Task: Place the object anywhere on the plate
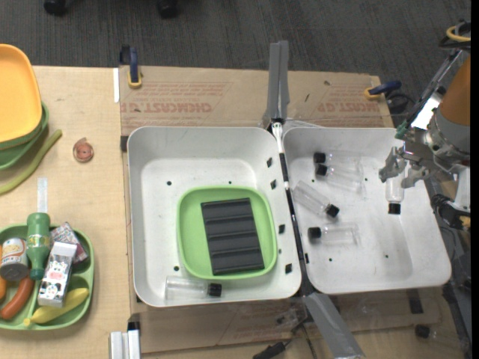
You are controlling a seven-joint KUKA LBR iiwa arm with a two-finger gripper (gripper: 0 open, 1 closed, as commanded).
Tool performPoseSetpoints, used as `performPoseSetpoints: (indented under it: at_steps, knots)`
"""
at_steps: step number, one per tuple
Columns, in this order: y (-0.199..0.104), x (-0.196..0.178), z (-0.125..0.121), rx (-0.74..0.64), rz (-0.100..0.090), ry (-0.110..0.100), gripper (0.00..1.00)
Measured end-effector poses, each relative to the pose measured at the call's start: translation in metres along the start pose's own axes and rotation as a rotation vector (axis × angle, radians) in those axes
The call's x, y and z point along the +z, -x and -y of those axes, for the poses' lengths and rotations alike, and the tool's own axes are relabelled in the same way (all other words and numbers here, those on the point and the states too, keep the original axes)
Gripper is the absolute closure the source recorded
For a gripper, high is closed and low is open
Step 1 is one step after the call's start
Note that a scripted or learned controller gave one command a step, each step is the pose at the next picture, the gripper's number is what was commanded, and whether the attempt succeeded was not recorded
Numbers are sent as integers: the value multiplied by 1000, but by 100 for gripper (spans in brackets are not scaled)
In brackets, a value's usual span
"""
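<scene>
Cardboard-covered bench carries two shallow white bins side by side. Left bin (pixel 150 200) holds a green plate (pixel 224 234) with a dark ribbed insert (pixel 232 235) on it; one clear vial (pixel 191 289) lies just beside the plate's near edge, on the bin floor. Right bin (pixel 419 268) contains several clear vials with black caps, scattered well apart from each other.

Gripper (pixel 395 182) hangs over the right bin's far right side, clamped on a clear vial (pixel 394 194) that hangs upright between the fingers, black cap downward, clear of the bin floor.

Assessment: the vial looks light, rigid and smooth-walled, so liable to slip or swing in a pinch grip; likely brittle if dropped. Grip across the cylinder's midsection appears soundest. Task incomplete: the vial is well apart from the plate, with the bin divider (pixel 283 193) between them
</scene>
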State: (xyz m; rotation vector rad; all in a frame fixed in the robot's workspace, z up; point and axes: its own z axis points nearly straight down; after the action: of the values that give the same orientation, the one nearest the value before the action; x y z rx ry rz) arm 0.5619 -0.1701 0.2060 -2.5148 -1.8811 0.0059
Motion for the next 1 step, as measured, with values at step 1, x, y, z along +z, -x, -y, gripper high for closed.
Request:
performPoseSetpoints:
  at_steps: [1]
  knots:
    - [0, 0, 0, 0, 0, 0, 0]
